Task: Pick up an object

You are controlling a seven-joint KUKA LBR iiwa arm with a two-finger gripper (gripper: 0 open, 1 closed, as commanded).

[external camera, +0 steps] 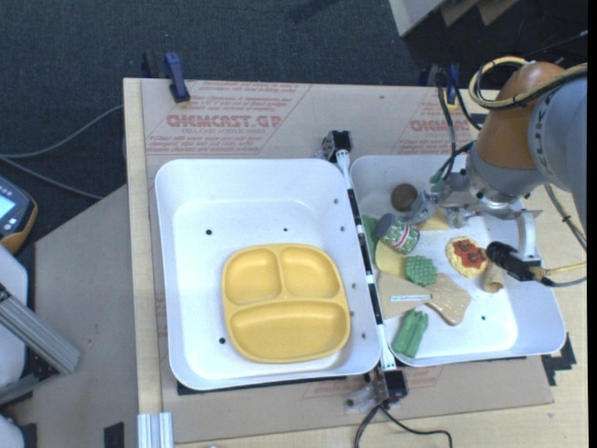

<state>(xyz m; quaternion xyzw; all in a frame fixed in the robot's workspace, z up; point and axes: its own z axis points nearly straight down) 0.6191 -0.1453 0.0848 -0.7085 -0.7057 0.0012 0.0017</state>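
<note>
Several small toy foods crowded the right white bin (536, 339) near its left wall, so the gripper (446, 197), its spread impossible to tell, hovering beside the small red-and-green can (401, 236), might have nudged neighbours and closed on nothing

Left bin (187, 203): the yellow divided plate (284, 302) occupies the centre toward 6 o'clock; open floor runs along the 12 o'clock and 9 o'clock walls. Right bin (536, 329): items crowd the 9 o'clock half; soda can (402, 236), brown round piece (404, 196), green waffle-textured piece (421, 270), toast slice (449, 301), green pod (409, 333); the pizza slice (467, 256) sits centrally; the arm (513, 129) overhangs the 12 o'clock side; bare floor lies toward 4 to 5 o'clock.
</note>
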